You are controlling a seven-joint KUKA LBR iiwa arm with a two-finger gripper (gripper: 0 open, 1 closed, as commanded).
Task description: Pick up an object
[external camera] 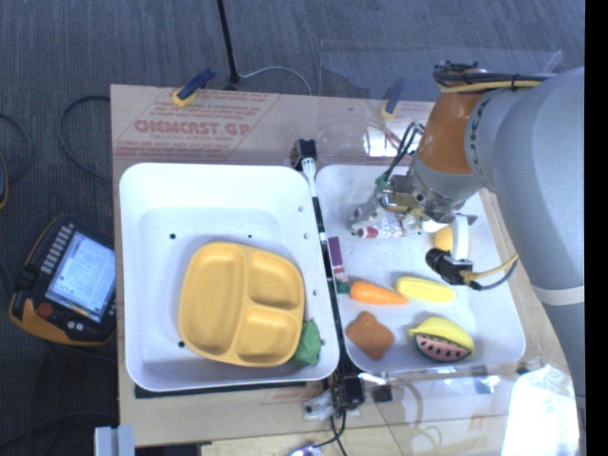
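The gripper point(380, 218), whose state cannot be told, hangs at the right bin's point(505, 335) twelve o'clock; it seems mid-descent, needing closure on something.

plastic toys and trays on a paper-faced bench, over carpet

both white bins point(142, 207) look like smooth, slightly glossy plastic; the yellow divided tray point(242, 302) is matt plastic; the carrot point(378, 294), the yellow piece point(426, 290), the watermelon slice point(442, 340) and the brown lump point(369, 334) look like smooth moulded plastic with a soft sheen; the bench top point(199, 126) looks like matt brown printed paper or card; the floor point(95, 27) is rough grey carpet; the arm point(532, 160) has a smooth, satin grey shell with a glossy orange band point(448, 131).
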